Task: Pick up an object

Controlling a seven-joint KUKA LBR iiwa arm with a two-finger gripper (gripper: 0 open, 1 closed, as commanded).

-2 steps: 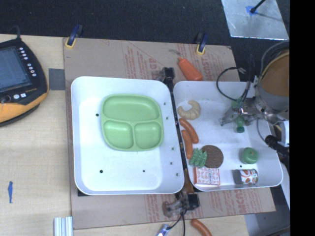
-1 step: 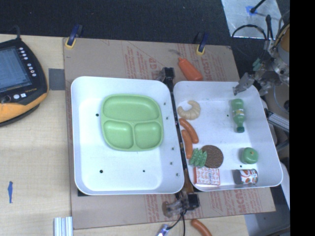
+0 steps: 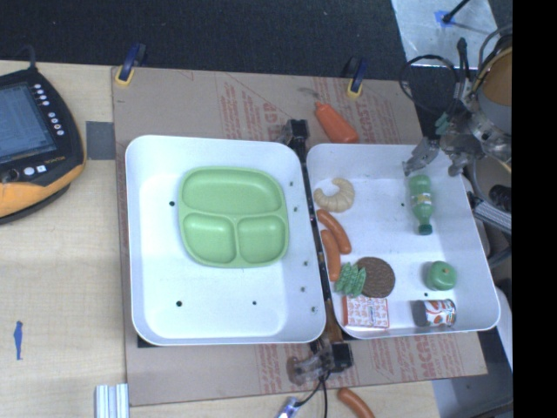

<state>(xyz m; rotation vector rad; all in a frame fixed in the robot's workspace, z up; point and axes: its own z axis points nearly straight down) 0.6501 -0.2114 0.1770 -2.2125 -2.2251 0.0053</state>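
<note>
The right bin (image 3: 483,242) holds several toy foods. A green bottle (image 3: 420,200) lies near its far right side, a croissant (image 3: 336,195) at its far left, and two sausages (image 3: 333,233) along its left wall. Further toward the front are a brown round patty (image 3: 378,277), a green leafy piece (image 3: 352,279), a red and white box (image 3: 365,312), a small can (image 3: 433,313) and a green round fruit (image 3: 440,275). My gripper (image 3: 435,159) hangs at the bin's far right corner, just beyond the bottle's top. It is open, with nothing between its fingers.
The left bin (image 3: 157,303) holds a green divided plate (image 3: 233,214). An orange carrot (image 3: 335,123) lies outside, behind the right bin, and another sausage (image 3: 357,401) lies at the bench front. A teach pendant (image 3: 30,142) rests at far left.
</note>
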